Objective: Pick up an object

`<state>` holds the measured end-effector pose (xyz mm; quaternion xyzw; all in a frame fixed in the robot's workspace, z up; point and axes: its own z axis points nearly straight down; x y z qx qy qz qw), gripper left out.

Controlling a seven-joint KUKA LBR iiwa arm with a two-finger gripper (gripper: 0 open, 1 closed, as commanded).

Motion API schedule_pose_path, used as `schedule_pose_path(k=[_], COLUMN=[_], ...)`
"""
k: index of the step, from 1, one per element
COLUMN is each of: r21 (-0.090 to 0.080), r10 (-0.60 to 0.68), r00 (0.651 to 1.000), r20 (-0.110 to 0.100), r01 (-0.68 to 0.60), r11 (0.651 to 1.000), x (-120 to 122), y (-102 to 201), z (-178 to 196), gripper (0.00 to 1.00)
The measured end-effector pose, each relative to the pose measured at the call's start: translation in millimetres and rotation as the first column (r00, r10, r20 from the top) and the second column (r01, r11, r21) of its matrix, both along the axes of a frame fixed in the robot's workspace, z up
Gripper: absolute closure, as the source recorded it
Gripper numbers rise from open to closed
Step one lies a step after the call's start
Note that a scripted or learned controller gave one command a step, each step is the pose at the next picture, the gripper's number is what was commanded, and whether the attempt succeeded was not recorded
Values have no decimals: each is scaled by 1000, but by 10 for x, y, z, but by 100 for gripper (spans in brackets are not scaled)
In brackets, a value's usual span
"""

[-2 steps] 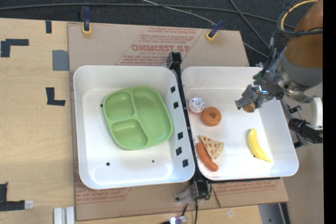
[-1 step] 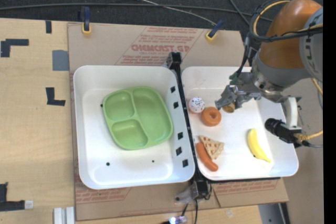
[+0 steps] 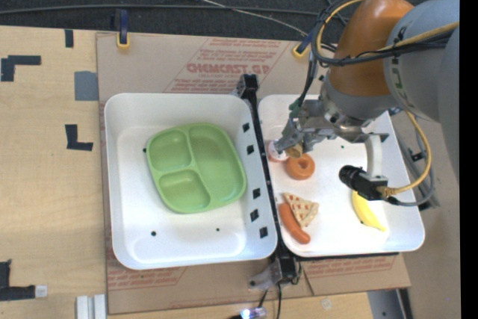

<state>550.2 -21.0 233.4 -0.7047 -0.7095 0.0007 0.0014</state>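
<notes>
Cardboard (image 3: 216, 63) covers the bench under both bins, and a yellow clamp (image 3: 122, 39) sits at its far left corner. On the left stands the left bin (image 3: 127, 235), shallow and white, and inside it lies a green plate (image 3: 196, 167) with three compartments, turned at a slant. A black divider (image 3: 256, 160) runs between the two bins.

Next comes the right bin (image 3: 403, 239). Near its front left corner lies a red sausage (image 3: 293, 224), and a pizza slice (image 3: 302, 208) rests just beside it, touching or almost touching. Further back is an orange ring (image 3: 301, 167), like a small doughnut. A small pink and white thing (image 3: 277, 154) lies just left of the ring, too small to name.

The gripper (image 3: 293, 147) hangs right above the ring and the pink thing, near the divider. Whether it is apart or together I cannot tell, and nothing is seen held in it.

More to the right, a banana (image 3: 367, 210) lies near the right wall of this bin. The grey arm (image 3: 418, 48) with its orange band reaches in from the right over the bin.
</notes>
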Motion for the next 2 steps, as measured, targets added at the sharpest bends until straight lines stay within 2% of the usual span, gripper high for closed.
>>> schedule_pose_path(k=[2], r21=[0], r10=[1], r00=[1000], r20=[1], r01=[-1], r11=[1000], x=[167], y=[1038], z=[-98], gripper=[100])
